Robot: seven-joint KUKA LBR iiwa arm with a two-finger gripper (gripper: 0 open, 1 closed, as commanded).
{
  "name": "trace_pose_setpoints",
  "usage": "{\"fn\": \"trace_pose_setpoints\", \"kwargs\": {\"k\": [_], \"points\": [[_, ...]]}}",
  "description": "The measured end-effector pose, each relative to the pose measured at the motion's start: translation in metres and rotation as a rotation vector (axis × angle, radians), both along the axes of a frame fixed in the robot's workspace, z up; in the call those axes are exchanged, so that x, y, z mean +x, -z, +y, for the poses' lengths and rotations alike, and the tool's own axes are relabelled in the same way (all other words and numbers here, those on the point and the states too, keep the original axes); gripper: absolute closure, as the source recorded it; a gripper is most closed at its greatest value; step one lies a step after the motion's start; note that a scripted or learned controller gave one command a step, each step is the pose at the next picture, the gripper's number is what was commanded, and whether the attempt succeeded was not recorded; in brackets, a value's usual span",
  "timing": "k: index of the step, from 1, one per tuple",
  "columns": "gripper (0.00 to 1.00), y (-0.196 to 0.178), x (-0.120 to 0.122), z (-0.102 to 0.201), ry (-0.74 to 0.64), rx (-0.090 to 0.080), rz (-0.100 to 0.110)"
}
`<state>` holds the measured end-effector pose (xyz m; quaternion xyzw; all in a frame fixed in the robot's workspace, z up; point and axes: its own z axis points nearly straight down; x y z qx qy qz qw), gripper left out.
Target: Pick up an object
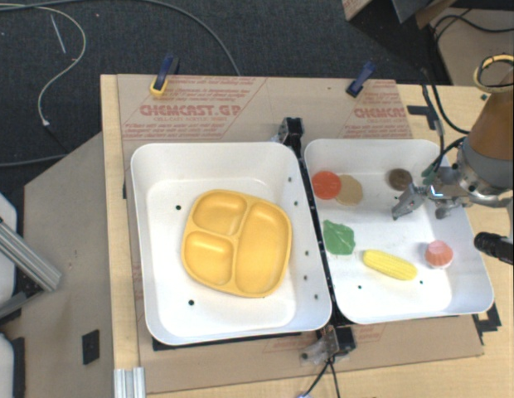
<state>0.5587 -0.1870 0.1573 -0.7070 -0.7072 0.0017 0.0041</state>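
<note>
Yellow corn cob (pixel 390 264) lies in the right bin (pixel 456 298); tool (pixel 423 201) fingers spread, holding nothing.

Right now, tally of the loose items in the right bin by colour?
Orange-red: 1, the round piece
Tan: 1, the disc
Brown: 1, the small lump
Green: 1, the leafy piece
Yellow: 1, the corn cob
Pink: 1, the small round piece
Total: 6

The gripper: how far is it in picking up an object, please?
Done: the gripper has reached the right bin, near its back right corner. In hand: nothing is seen between its fingers. Left: every item lies loose on the bin floor: the brown piece beside it, the red round piece, the green piece, the corn cob. Grasp and lift remain.
</note>
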Motion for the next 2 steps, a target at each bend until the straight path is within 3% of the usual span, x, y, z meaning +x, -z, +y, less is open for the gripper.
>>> {"fn": "trace_pose_setpoints", "kwargs": {"k": [1, 2], "points": [[0.0, 0.048, -0.006, -0.007, 0.001, 0.0, -0.002], [0.0, 0.074, -0.007, -0.006, 0.0, -0.001, -0.003]]}}
